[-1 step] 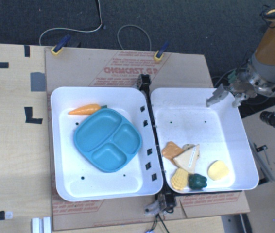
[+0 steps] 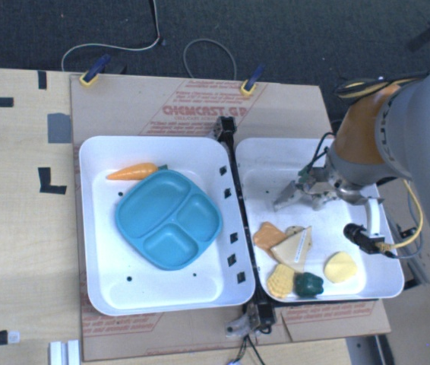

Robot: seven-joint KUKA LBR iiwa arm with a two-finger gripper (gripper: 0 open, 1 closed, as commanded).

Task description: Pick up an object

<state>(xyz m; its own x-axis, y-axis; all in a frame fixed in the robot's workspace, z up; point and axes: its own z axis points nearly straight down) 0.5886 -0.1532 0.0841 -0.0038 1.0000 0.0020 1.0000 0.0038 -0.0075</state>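
A grey arm with an orange band is reaching over the right bin (image 2: 260, 154), its gripper (image 2: 289, 196) hanging above bare white floor; whether the jaws are wide or narrow, I cannot tell. Toy foods are lying nearer the front wall: a tan bread piece (image 2: 267, 236), a cheese wedge (image 2: 295, 247), corn (image 2: 280, 280), a green vegetable (image 2: 308, 284) and a yellow round piece (image 2: 340, 267). The left bin (image 2: 93, 204) is carrying a blue divided plate (image 2: 169, 217) and a carrot (image 2: 132, 172).

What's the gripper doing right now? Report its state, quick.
Two-finger gripper: above the right white bin, its state cannot be told; nothing is seen in its grasp.
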